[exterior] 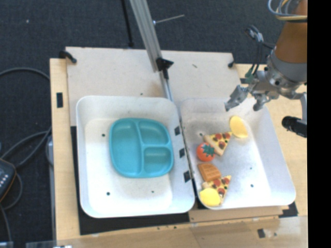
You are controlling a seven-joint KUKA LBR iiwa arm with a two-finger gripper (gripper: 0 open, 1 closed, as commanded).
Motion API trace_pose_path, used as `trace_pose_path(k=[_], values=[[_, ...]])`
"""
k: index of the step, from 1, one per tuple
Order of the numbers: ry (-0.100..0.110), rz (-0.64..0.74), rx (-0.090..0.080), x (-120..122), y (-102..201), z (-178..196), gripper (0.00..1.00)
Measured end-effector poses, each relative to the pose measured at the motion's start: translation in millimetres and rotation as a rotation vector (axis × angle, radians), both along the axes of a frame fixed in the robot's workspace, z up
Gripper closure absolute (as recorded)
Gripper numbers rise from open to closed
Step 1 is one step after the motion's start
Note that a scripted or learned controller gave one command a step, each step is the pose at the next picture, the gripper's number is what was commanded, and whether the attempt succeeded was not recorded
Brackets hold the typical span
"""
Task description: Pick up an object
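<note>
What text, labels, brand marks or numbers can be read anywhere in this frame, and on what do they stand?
None can be read.
Blue divided plate in the left bin: plain, no marking.
Toy food in the right bin, such as the pizza slice and tomato: printed patterns, no lettering.
Arm and gripper: no legible label at this resolution.

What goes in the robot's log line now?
gripper: open, holding nothing | above right bin | nearest: yellow piece | left bin: blue tray

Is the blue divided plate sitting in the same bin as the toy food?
No, the blue plate lies in the left bin, while the toy food lies in the right bin.
</note>
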State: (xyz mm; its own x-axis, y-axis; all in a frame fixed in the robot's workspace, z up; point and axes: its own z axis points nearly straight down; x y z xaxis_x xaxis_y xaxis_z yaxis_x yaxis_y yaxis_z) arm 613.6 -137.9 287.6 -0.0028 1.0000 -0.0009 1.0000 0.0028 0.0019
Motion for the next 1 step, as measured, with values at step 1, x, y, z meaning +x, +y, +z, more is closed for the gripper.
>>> trace_pose_path(k=[1], values=[[0.0, 0.0, 0.0, 0.0, 0.0, 0.0, 0.0]])
